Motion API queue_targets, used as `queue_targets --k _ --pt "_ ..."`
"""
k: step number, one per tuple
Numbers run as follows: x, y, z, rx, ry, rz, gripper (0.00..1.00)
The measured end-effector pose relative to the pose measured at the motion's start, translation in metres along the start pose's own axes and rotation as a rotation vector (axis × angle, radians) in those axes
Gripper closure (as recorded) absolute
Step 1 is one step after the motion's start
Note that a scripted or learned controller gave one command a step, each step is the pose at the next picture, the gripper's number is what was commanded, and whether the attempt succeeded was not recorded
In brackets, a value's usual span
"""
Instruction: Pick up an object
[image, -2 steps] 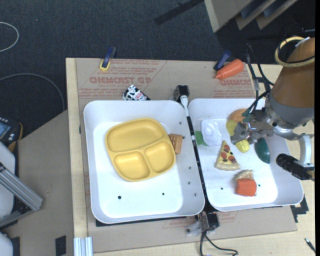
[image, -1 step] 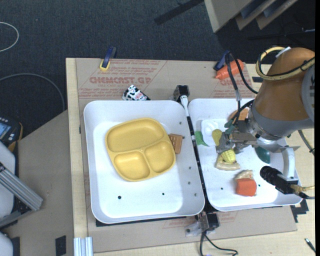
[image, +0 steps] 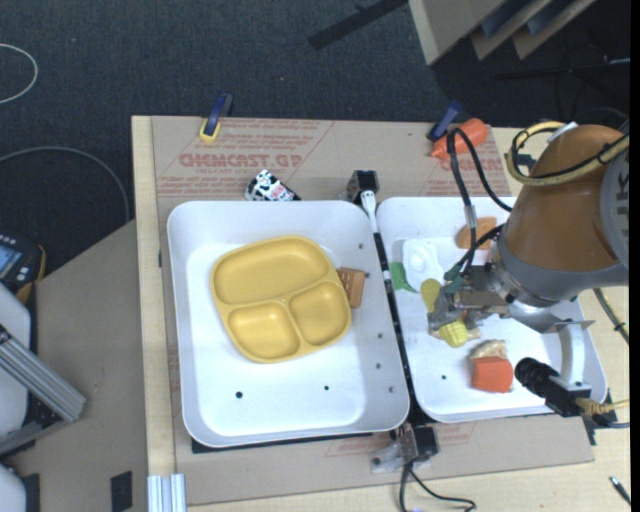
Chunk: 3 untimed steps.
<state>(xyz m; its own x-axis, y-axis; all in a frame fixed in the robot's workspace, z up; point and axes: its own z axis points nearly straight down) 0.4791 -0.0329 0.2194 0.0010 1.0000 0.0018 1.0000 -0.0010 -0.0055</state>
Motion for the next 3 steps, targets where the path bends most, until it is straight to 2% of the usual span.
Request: queue_targets --k 1,2,3 --pt "0.015 0.004 -0.014 -0.008 -0.002 -0.003 1.0" --pt "0.009 0.012 -0.012 -0.007 -0.002 -0.001 1.0" --pt "0.012 0.009 0.004 -0.001 -0.001 0.0 1.0"
